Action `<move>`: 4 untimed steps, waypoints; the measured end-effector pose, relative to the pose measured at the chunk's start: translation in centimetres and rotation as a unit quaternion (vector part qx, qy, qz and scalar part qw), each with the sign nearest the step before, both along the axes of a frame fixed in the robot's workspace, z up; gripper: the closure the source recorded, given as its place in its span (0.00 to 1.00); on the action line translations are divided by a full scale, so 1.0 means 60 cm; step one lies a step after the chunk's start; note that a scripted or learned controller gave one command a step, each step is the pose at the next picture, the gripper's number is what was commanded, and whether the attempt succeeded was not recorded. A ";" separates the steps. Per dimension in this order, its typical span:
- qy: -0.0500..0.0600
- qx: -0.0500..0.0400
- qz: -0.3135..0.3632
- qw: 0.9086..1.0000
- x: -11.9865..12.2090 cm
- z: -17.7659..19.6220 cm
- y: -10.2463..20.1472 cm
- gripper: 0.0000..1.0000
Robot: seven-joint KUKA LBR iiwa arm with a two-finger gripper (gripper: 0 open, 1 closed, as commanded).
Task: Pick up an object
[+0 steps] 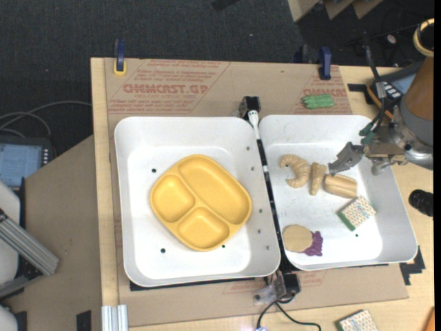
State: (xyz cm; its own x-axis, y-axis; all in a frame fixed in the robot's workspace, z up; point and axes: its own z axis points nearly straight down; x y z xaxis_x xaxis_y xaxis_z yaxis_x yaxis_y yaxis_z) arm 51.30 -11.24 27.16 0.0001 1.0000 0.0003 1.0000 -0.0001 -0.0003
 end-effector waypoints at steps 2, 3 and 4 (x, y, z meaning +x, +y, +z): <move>-0.005 0.001 -0.001 1.000 0.082 -0.303 -0.069 0.00; -0.006 -0.001 0.003 1.000 0.173 -0.304 -0.005 0.00; -0.005 -0.003 -0.001 1.000 0.197 -0.307 -0.099 0.00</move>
State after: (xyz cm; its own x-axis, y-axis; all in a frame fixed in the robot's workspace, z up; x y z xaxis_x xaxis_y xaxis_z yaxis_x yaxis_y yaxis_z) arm 63.11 -17.20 8.74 0.0026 1.0000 -0.0049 1.0000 -0.0025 0.0088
